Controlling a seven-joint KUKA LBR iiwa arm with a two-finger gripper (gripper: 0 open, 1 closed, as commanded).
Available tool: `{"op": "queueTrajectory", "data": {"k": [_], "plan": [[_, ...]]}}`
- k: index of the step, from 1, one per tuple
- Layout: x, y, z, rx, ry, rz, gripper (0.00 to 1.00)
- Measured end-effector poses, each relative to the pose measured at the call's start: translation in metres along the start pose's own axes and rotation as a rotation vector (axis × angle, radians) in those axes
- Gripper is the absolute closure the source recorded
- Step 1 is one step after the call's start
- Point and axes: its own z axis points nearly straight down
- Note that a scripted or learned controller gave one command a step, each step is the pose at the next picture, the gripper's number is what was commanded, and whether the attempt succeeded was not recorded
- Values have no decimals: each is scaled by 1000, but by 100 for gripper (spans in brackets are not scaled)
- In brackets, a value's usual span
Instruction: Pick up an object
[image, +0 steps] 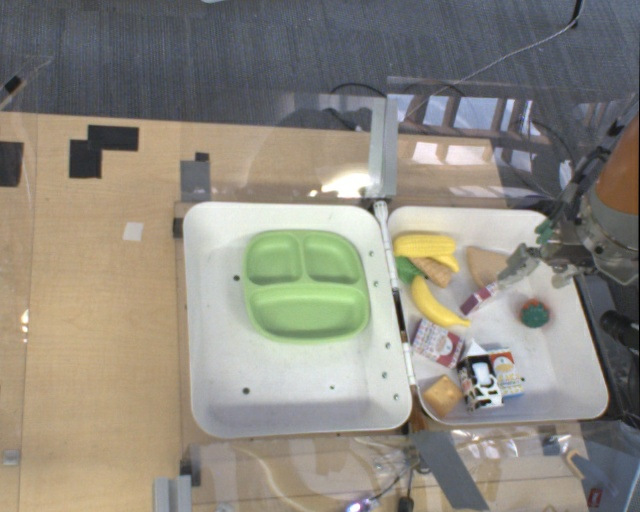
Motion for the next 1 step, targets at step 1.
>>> {"op": "queueTrajectory", "data": {"k": [1], "plan": [[23,60,147,-11,-2,-86,0]]}}
